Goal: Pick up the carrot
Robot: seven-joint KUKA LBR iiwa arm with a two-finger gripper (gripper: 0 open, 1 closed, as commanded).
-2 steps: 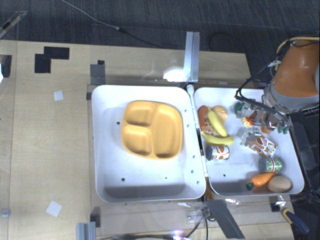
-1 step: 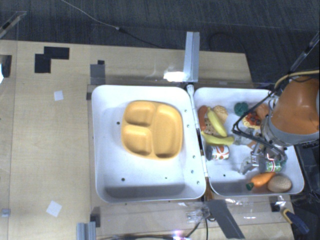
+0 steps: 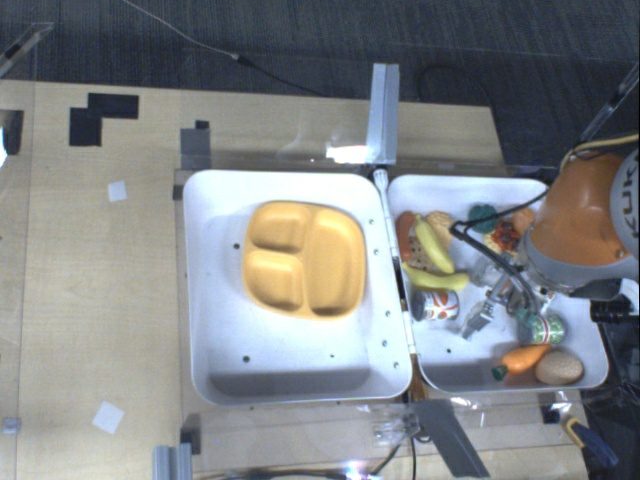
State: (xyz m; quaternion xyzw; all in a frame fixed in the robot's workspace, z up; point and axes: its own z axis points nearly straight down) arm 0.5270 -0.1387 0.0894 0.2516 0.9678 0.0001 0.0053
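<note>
Camera view: carrot (image 3: 522, 359) lies near the claw (image 3: 478, 319), toward the front rim; claw open, holding nothing.

A pale wooden bench top (image 3: 90, 298) fills the lower frame, reaching out to nine o'clock. Dark grey carpeted floor (image 3: 300, 18) runs across the top, from ten to two o'clock, with a thin cable (image 3: 160, 23) trailing over it. Black angular markers (image 3: 100, 116) sit on the wood at ten o'clock. A grey metal post (image 3: 384, 113) stands just past twelve o'clock. Small pale squares of tape (image 3: 108, 417) lie toward eight o'clock.
</note>
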